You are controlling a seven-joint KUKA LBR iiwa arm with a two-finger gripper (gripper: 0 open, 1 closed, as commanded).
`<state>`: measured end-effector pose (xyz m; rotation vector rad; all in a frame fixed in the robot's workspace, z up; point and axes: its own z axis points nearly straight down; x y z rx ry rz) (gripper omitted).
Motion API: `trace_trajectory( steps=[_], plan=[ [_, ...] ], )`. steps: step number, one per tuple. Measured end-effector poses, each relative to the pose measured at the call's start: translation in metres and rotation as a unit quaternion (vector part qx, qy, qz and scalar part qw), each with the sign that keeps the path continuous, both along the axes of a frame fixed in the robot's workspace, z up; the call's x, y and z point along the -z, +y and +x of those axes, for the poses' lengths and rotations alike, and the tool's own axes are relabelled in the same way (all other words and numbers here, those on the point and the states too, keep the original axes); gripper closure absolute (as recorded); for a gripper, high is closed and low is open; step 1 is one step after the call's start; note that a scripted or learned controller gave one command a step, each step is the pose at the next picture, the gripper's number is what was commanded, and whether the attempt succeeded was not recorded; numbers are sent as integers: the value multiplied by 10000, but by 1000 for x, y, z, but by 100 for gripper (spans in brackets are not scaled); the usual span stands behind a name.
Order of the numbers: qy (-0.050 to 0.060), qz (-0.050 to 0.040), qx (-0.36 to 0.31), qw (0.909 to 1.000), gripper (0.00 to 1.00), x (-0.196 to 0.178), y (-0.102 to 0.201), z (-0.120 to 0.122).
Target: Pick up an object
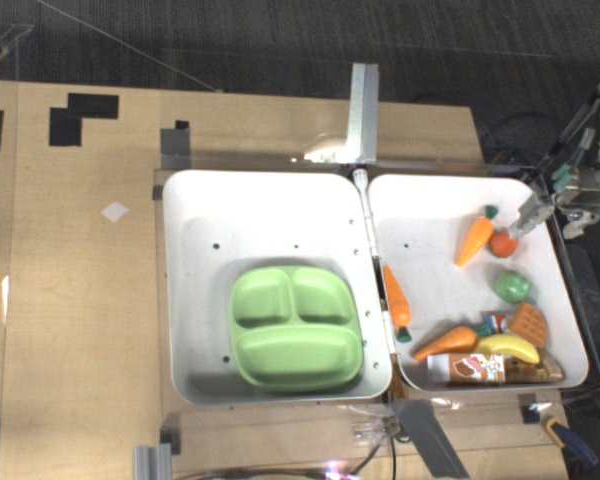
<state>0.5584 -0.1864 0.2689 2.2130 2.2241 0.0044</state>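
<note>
Crowding the right bin's [420,193] near edge (toys [495,353]), far half open

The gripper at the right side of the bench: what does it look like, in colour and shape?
The gripper is a small metal part in pale grey, with a slim, light finger that slants down toward the right bin. Behind it sits a blocky grey and white body with dark parts. Thin dark cables or rods rise from it toward the upper right. No markings can be read.

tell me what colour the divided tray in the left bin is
Light green; the divided tray shows plainly in the camera view.
</note>
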Motion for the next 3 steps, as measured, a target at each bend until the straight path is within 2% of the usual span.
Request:
trace_trajectory(
  steps=[1, 2, 3],
  plan=[
    [-10, -10, -1168, 9932, 0, 18, -8, 19],
    [-10, -10, -1167, 9932, 0, 18, -8, 19],
    [5, -2, -966, 9953, 0, 164, -19, 20]
  ],
)
